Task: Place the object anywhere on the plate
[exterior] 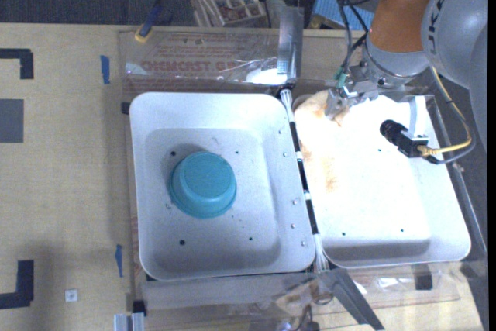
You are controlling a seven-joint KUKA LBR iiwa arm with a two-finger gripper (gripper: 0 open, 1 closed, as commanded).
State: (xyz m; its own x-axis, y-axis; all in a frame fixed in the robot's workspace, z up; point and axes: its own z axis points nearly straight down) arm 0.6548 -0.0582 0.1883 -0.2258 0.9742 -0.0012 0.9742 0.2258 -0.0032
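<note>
While I work from the near side outward, the first thing that matters on the tabletop (62, 190) is the left bin (147, 190). The blue plate (203, 184) sits in it a little left of centre, clear of every wall. That is my target, and it has open floor all round it.

The right bin (449, 244) is badly washed out by glare, so I read its floor with caution. At its far left corner, close to the divide between the bins, I make out a pale, peach-tinted lump (311, 109), which I take to be the object. Its outline is too bleached to judge its shape.

The claw (338, 106) hangs just beside that lump on its right, under the arm (457, 19). I cannot tell how wide it is open, or whether it has hold of anything.

I judge the step in hand to be the pick. To do it well I would confirm a grip before lifting, since the corner walls crowd that spot. Then I would rise well clear of both rims, carry left and nearer, and let go low over the plate's middle.
</note>
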